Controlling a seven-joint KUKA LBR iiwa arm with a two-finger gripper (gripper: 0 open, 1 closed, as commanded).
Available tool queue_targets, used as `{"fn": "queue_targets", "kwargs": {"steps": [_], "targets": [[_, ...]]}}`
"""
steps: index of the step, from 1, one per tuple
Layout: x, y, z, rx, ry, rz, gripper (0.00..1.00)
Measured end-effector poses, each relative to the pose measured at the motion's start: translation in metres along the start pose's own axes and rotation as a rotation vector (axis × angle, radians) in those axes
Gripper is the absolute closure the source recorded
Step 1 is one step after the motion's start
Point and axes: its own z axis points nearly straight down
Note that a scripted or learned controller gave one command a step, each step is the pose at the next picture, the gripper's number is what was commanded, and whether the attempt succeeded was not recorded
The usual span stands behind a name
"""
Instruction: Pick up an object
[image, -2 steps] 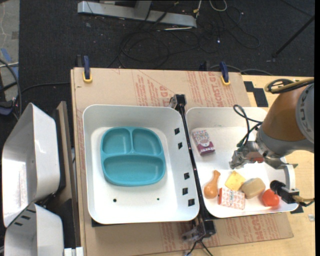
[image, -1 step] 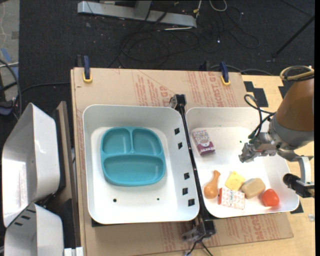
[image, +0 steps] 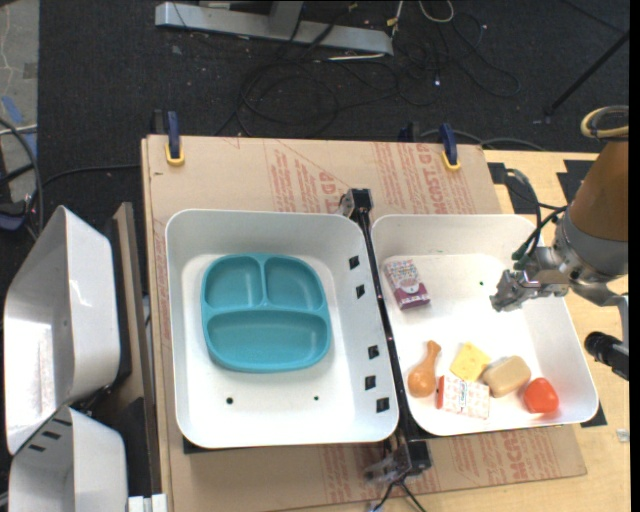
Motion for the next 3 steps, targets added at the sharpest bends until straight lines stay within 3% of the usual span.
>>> {"fn": "queue_targets", "kwargs": {"steps": [3], "targets": [[0.159, 0.047, 0.004, 0.004, 0.003, -0.006, 1.0]]}}
